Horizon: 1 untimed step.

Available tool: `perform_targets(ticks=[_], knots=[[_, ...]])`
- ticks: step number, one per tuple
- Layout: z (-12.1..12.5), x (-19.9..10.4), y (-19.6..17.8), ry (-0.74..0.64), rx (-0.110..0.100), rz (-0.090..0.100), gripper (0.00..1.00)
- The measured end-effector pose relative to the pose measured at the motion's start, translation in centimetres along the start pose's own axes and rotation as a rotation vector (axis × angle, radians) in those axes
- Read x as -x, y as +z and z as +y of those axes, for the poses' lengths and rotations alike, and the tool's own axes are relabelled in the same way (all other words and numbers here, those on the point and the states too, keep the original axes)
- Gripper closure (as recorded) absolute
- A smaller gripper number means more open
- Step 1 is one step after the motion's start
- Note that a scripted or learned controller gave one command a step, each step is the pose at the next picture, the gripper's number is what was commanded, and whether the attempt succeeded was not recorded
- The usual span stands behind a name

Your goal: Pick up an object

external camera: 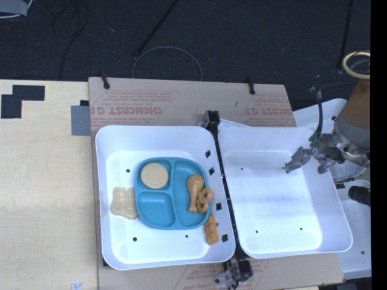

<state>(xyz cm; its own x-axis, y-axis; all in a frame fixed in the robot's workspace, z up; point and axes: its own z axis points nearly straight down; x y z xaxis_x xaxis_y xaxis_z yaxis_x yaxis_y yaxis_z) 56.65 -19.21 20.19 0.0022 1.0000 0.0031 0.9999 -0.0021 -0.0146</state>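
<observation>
Meanwhile, the two-finger gripper [307, 161] is seen with fingers spread and empty over the right-hand shallow white bin [284, 246], while a tan pretzel-shaped toy [199, 193] is left on the blue sectioned plastic tray [158, 211].

An orange band [364, 107] is seen at the picture's three o'clock edge, above a grey wrist section [354, 135]. Below it, a grey metal gripper [308, 160] of angular links is carried. A thin dark cable [318, 110] is routed along the wrist.
</observation>
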Motion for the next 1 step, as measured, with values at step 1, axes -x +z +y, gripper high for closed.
perform_targets(ticks=[1], knots=[[0.29,0.01,-0.73,-0.002,0.013,-0.003,0.0]])
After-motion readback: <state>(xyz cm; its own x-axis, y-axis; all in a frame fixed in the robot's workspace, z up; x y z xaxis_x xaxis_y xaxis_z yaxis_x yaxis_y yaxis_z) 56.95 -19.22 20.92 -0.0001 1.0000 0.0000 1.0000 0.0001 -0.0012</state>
